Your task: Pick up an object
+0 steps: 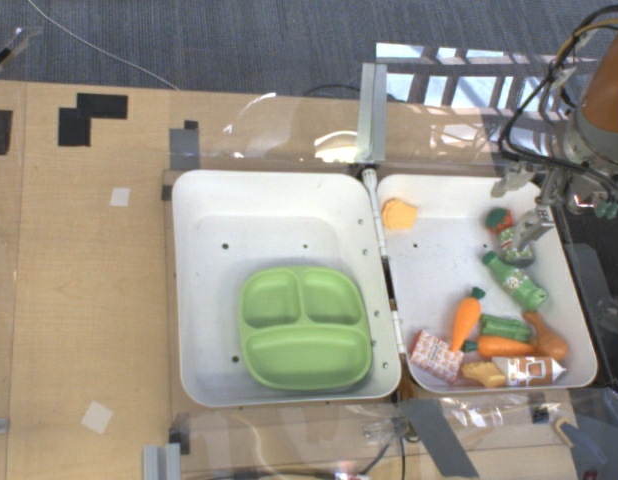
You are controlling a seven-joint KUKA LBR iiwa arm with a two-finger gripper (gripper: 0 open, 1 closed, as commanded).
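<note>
My gripper (pixel 521 208) hangs over the far right part of the right bin (pixel 439 268), open, with nothing between its fingers. Just left of it lies a small red and green item (pixel 501 222). A green bottle (pixel 517 280) lies just below it. Further toward the front are a carrot (pixel 465 320), a green vegetable (pixel 504 326), an orange vegetable (pixel 509 347) and a brown piece (pixel 549 340). At the front edge lie a red and white packet (pixel 436 355), a yellow block (pixel 481 373) and a white carton (pixel 529 370). A round orange piece (pixel 399 214) sits at the back left.
The left bin (pixel 209 268) holds a green divided plate (pixel 304 326). A metal frame (pixel 449 78) stands behind the right bin. The arm and its cables (pixel 549 98) come in from the right.
</note>
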